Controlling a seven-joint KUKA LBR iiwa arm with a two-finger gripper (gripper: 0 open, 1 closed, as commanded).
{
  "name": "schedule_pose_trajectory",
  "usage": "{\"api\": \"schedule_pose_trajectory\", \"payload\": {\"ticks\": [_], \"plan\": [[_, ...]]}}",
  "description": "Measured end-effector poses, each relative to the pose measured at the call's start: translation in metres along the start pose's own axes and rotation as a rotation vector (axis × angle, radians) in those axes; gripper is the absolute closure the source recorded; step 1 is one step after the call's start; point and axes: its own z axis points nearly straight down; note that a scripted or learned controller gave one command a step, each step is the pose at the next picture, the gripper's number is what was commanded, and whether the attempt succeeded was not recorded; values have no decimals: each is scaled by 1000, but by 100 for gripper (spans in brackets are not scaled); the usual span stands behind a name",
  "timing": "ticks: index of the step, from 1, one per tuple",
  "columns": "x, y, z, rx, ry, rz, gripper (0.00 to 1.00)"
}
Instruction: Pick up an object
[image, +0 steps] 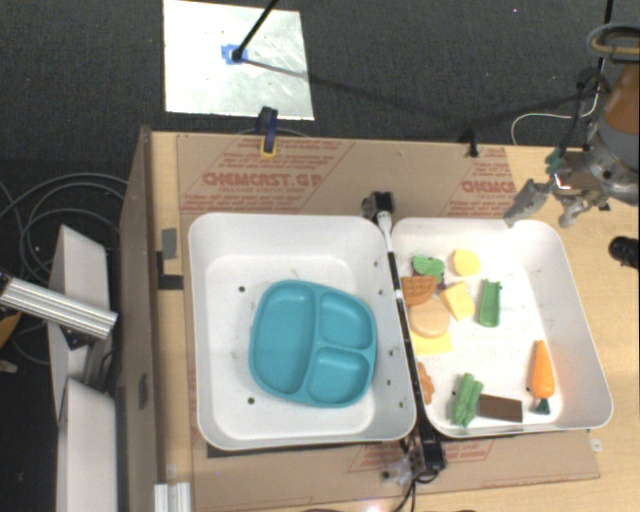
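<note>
The right bin (575, 300) holds several toy foods: a green leafy piece (428, 266), a yellow round (465, 263), a yellow wedge (458, 300), a green pickle (489, 303), a tan disc (431, 320), an orange carrot (541, 370), a green vegetable (466, 398) and a brown bar (499, 407). My gripper (548, 205) hangs above the bin's far right corner, beyond the food. It is open and nothing sits between its fingers (522, 203).
The left bin (215, 300) carries a blue divided plate (312, 342). A metal clip (380, 208) sits where the two bins meet at the back. Cardboard (300, 175) lies under both bins. Cables (545, 115) trail near the arm at upper right.
</note>
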Motion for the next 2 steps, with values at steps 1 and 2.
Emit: {"api": "schedule_pose_trajectory", "payload": {"ticks": [1, 2], "plan": [[-6, -63, 96, 13, 4, 5, 0], [7, -49, 175, 5, 2, -1, 0]]}}
